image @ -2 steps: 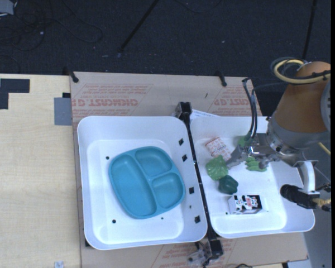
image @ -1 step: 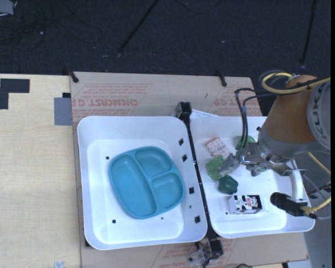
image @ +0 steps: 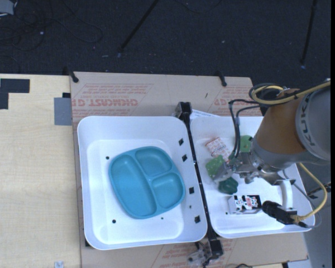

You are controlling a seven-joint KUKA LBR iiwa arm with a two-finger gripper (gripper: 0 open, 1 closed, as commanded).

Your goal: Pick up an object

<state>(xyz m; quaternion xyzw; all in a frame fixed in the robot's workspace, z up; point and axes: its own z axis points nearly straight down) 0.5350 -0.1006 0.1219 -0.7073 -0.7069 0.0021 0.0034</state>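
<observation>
Camera view shows the gripper [image: 238, 171] low in the right bin [image: 301, 214] beside crowded green pieces [image: 215, 165], grip state impossible to tell, so it may nudge them aside or close on nothing.

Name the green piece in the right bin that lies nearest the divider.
The light green piece; the dark green one and the bright green one lie farther right.

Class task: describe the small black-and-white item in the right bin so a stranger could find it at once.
Start at the right bin, the one the arm reaches into. Look near its front edge, below the green pieces. The card is flat, rectangular, white with black marks, unlike its green neighbours.
</observation>
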